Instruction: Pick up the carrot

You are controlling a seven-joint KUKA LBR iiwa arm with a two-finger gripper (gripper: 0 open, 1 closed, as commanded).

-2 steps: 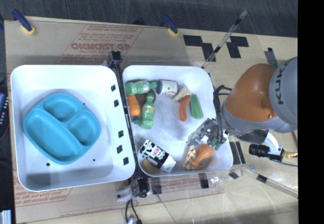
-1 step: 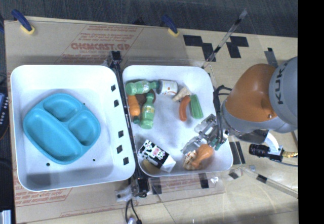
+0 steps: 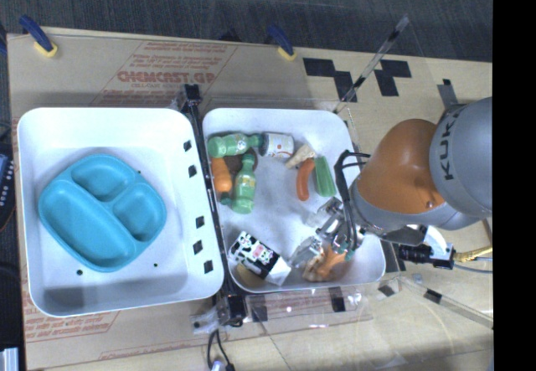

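Reaching in from the right, the gripper [image 3: 333,242] sits low at the near right corner of the right bin [image 3: 276,122], its metal fingers mixed up with a small brown and orange clutter [image 3: 322,265] against the near wall; whether they are spread or closed cannot be told from this angle, and nothing is clearly seen between them. Just left of that lies a black-and-white patterned item [image 3: 253,252].

Further in, two orange pieces could answer to the task. One orange piece [image 3: 302,181] lies just beside a green vegetable [image 3: 323,177] near the middle right of the bin, a little beyond the gripper. Another orange piece [image 3: 221,177] rests by the left wall, touching a green bottle [image 3: 244,185]; a second green bottle [image 3: 230,146] lies beyond them. Which one is the carrot is hard to settle, though the middle one looks the likelier. Either way, both rest on the bin floor, so the pick seems not yet made: grasp and lift are left.

In the left bin [image 3: 50,131] sits a blue divided tray [image 3: 100,210].

Farthest off, red print on the cardboard [image 3: 167,68] under the bins reads "CHEMCAST GP". On the grey arm [image 3: 465,160], the letters "KU" can be read.
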